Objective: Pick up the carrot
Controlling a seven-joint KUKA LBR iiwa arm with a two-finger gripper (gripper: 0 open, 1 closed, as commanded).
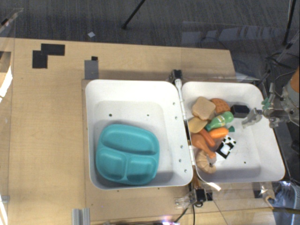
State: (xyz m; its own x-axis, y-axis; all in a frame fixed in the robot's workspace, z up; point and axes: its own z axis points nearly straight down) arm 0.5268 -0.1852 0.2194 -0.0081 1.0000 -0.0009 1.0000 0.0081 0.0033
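Two shallow, glossy white bins are sitting side by side on a pale wooden bench. The left bin is holding one smooth teal compartment tray. The right bin is holding a cluster of toy foods, including one tapered orange carrot lying beside a green vegetable. The gripper, its state impossible to judge, is hovering right of the carrot, apart from it.
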